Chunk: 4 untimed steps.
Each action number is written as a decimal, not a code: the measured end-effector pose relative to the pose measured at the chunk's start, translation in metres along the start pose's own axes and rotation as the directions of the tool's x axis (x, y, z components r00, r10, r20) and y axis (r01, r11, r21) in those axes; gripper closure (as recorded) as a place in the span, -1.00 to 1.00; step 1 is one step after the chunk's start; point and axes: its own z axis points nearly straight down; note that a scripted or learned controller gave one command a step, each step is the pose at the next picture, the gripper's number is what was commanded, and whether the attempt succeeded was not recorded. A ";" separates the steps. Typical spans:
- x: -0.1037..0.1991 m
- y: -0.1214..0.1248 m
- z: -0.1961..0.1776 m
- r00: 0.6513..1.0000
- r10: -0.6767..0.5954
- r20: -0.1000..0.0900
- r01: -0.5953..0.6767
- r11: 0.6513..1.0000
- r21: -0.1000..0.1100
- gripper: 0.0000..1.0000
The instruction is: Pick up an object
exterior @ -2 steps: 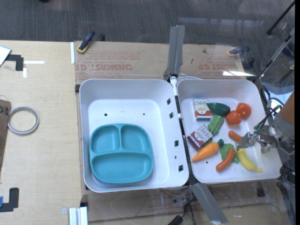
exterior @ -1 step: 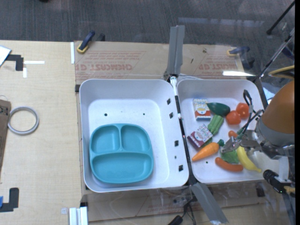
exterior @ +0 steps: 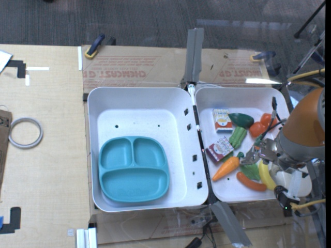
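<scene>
— Where's the gripper (exterior: pixel 254 155) right now?

— Low in the right bin (exterior: pixel 227 190), at about four o'clock from its middle, the grey arm (exterior: pixel 305 133) coming in from three o'clock. It's right over the toy food.

— Closed on anything?

— I can't tell; the tips are lost among the pieces, and nothing plainly sits between them.

— What's under it?

— A carrot (exterior: pixel 226 168) just at its eight o'clock, a banana (exterior: pixel 266 174) at its five o'clock, a red pepper (exterior: pixel 251 182) at six. A green cucumber (exterior: pixel 237 137) lies at eleven o'clock, a tomato (exterior: pixel 261 125) at twelve.

— And the other bin?

— The left bin (exterior: pixel 103 107) holds a teal tray (exterior: pixel 133 168), three sections, toward its seven o'clock corner
</scene>
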 end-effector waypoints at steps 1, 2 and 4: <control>-0.001 0.000 -0.008 1.000 0.002 0.000 -0.002 1.000 0.001 1.00; -0.012 0.005 -0.118 0.977 0.213 0.002 -0.213 0.977 0.001 1.00; 0.033 0.056 -0.118 0.982 0.191 0.003 -0.191 0.982 0.001 1.00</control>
